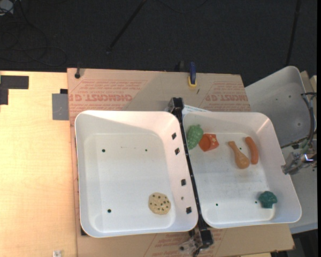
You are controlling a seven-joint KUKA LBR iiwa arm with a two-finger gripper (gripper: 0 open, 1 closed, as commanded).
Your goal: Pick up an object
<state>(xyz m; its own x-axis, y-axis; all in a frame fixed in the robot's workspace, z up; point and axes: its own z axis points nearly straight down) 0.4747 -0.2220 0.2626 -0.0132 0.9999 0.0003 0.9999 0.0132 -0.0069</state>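
The left bin holds a round tan cookie with dark chips near its front right corner. In the right bin a light green leafy toy lies at the back left, touching an orange-red block. Further right are a tan drumstick-shaped piece and an orange sausage, side by side. A dark green broccoli toy sits near the front right corner.
A black divider with clips runs between the two bins. The bins rest on brown cardboard over a light wooden bench. A grey-white panel and some cables stand beyond the right bin.
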